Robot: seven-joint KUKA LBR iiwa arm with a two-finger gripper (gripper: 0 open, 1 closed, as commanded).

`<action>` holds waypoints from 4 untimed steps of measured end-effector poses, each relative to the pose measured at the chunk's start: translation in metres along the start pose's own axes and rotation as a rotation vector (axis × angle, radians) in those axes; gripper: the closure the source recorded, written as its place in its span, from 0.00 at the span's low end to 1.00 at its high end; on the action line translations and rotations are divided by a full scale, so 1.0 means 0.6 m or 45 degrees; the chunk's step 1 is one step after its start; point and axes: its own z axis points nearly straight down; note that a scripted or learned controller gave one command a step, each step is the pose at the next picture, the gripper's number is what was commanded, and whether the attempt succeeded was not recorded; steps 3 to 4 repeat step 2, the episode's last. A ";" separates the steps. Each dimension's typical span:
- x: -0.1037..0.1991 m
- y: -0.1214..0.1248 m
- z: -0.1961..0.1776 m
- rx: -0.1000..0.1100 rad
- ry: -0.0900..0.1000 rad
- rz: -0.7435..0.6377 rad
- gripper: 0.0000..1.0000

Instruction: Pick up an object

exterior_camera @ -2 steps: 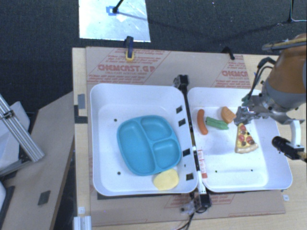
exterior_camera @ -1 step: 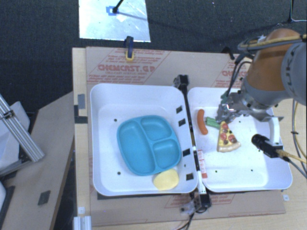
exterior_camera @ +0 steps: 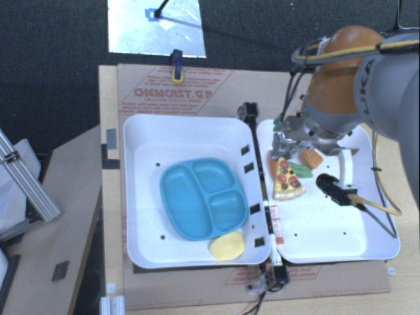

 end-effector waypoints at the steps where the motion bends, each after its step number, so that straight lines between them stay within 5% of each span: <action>1: 0.087 -0.002 -0.013 0.003 0.000 0.000 1.00; 2: 0.178 0.004 -0.024 0.001 0.000 0.001 1.00; 4: 0.178 0.004 -0.024 0.001 0.000 0.001 1.00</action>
